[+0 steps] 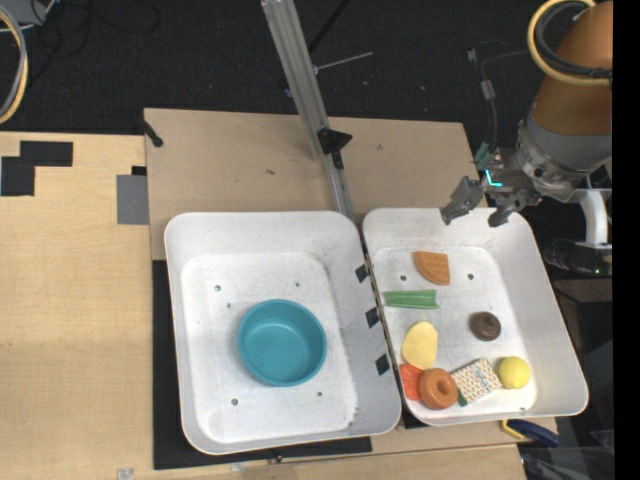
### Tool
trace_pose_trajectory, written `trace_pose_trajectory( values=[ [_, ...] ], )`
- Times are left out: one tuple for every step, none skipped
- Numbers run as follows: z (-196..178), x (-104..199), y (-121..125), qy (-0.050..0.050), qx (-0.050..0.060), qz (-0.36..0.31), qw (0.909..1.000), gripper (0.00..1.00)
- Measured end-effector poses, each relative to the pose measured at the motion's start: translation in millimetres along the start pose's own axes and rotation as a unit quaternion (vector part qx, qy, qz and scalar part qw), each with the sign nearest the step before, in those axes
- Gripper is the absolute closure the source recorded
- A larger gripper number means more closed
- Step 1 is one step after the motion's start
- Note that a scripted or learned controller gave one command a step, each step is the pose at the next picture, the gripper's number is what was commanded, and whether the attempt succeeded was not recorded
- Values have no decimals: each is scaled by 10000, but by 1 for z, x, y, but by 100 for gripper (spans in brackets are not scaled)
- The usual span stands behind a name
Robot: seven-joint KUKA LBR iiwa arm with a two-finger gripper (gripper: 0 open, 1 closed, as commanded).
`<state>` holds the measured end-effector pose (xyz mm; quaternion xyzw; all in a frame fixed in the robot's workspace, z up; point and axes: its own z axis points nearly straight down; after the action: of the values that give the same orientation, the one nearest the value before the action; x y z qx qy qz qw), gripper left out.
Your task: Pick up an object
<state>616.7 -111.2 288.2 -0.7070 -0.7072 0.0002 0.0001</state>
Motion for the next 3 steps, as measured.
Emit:
trace_pose_trajectory(
  values=[
    [0,0,0,0,0,0,10000,0],
    [44,4,4,2,18,-3,10000,0],
    [91,4,11,3,22,-2,10000,0]
  ],
)
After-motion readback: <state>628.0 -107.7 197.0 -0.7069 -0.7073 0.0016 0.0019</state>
